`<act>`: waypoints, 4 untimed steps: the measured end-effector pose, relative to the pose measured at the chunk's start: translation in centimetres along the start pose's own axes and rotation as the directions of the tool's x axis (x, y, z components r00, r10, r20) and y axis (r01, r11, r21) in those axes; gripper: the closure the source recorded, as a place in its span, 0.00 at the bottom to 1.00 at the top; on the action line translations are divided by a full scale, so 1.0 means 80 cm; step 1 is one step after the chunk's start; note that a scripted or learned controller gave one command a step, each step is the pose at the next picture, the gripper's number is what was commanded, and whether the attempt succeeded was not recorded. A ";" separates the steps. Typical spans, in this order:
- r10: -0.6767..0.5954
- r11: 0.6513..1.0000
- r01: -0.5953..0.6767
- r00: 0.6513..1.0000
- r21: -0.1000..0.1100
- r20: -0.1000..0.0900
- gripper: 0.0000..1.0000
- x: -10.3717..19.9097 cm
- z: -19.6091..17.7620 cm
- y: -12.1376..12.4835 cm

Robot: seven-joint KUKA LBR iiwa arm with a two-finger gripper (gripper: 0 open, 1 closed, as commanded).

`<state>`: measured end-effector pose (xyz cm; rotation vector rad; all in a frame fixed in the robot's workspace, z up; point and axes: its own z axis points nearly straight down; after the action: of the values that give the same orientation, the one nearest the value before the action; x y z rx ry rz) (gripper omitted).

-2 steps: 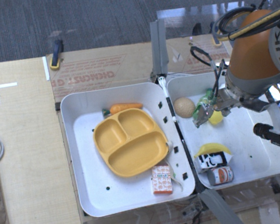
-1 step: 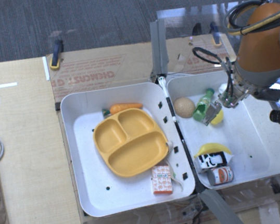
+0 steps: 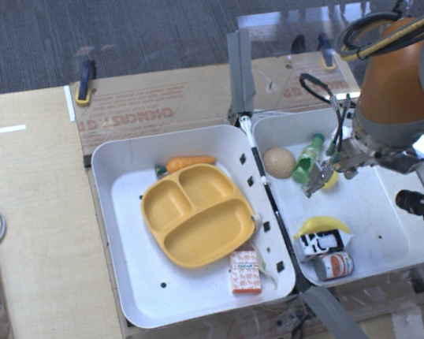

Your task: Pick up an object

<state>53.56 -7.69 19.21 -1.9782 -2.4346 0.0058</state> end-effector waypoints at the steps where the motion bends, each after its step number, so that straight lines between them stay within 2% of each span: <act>1: 0.081 0.997 -0.081 0.997 0.000 0.002 0.00 0.045 -0.084 -0.047; 2: -0.377 0.926 0.377 0.926 -0.001 0.001 0.00 0.023 -0.053 -0.069; 3: -0.556 0.831 0.556 0.831 -0.003 0.004 0.00 -0.014 -0.057 -0.014; 4: -0.516 0.856 0.516 0.856 -0.003 0.004 0.00 -0.013 -0.096 -0.001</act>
<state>53.77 -8.71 26.88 -1.2549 -2.8793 0.0023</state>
